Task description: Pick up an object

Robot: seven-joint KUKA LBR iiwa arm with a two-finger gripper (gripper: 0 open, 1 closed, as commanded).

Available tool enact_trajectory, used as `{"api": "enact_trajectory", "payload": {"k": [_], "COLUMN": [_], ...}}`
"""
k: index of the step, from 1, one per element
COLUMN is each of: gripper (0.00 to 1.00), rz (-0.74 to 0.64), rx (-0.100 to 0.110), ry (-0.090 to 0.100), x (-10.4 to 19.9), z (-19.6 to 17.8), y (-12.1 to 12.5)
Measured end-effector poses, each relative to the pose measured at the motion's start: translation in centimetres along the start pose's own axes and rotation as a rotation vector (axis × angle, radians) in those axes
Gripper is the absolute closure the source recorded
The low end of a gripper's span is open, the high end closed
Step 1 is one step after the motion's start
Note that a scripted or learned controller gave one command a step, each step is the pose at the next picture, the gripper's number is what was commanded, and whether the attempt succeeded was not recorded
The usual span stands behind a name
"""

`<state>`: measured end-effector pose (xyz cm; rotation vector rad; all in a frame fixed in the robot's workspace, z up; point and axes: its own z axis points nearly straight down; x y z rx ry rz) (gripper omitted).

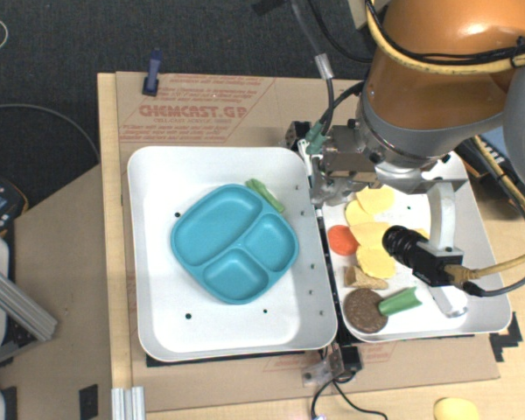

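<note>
Left bin (157, 234): blue tray (234, 243) at centre, green piece (264, 195) touching its 1 o'clock rim. Right bin (486, 309): orange piece (342, 239), yellow pieces (373, 234), brown disc (366, 310), green cylinder (397, 302) crowded at 7 o'clock. Gripper (332, 178) over the divider at 11 o'clock; whether it is spread or closed cannot be told. Risk: descending there it strikes the rim, or takes several pieces at once.

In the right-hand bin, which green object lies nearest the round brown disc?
The green cylinder, touching the brown disc at the bin's near edge; the other green piece lies beside the blue plate.
</note>
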<state>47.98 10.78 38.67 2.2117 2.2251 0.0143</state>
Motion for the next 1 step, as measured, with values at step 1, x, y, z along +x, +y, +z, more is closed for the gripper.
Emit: {"api": "enact_trajectory", "payload": {"k": [1], "gripper": [1.00], "rz": [0.011], "rx": [0.003], "ry": [-0.004], "x": [-4.98], "z": [-3.92], "y": [0.01]}}
